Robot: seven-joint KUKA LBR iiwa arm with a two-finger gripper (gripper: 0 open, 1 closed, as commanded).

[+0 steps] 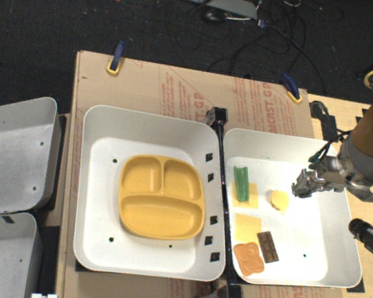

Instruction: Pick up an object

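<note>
gripper (304, 185) — finger state unclear | beside yellow piece (279, 200) | cardboard (181, 88) print — unreadable

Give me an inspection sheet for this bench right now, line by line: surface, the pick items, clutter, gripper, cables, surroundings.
Surface: cardboard-topped bench bearing two white bins side by side, left bin and right bin.
Job's things: in the right bin, a green stick lying partly on a pale yellow square, a round yellow piece, a second pale yellow square, an orange piece, a brown bar.
Clutter: yellow divided tray in the left bin.
Grippers: gripper over the right bin, just right of the round yellow piece, holding nothing visible.
Cables: dark cables on the floor beyond the bench.
Surroundings: two clamps at the bench's far edge; spare white bins at left.
</note>
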